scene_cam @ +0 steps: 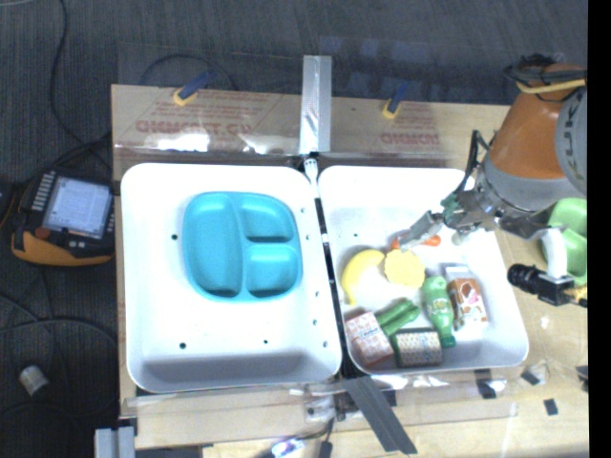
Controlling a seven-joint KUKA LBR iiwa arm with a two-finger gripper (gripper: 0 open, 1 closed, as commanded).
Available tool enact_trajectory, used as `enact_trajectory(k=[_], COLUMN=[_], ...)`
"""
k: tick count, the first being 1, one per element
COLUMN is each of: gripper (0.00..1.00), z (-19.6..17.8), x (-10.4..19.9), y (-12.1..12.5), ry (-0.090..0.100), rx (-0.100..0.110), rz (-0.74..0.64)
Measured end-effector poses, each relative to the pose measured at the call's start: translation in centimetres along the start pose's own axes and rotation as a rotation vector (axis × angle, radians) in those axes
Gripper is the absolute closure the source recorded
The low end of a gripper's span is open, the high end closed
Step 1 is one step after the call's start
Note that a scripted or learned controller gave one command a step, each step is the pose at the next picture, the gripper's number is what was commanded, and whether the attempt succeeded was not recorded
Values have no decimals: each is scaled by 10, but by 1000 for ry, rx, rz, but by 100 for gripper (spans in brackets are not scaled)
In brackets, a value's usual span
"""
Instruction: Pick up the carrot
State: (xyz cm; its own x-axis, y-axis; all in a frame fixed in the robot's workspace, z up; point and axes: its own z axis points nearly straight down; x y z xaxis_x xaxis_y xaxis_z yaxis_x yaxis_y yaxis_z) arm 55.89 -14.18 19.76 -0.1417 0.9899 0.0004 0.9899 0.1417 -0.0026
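Right bin [363,191]: we see bare floor across its upper half, open for approach. Lower half crowded: yellow items [382,270], green bottle [438,310], cartons [466,301], packed close. Left bin [153,351]: blue tray [241,243] fills the middle; margins free.

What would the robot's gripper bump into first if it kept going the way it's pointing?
Probably the yellow round toy, just beyond the gripper as it points down-left. An orange bit, maybe the carrot, lies beside it. Depth is unclear.
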Motion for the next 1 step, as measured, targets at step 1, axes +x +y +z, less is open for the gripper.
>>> enact_trajectory(k=[1], gripper=[0], z=[104], x=[18], y=[31], ry=[0], rx=[-1], rz=[-96])
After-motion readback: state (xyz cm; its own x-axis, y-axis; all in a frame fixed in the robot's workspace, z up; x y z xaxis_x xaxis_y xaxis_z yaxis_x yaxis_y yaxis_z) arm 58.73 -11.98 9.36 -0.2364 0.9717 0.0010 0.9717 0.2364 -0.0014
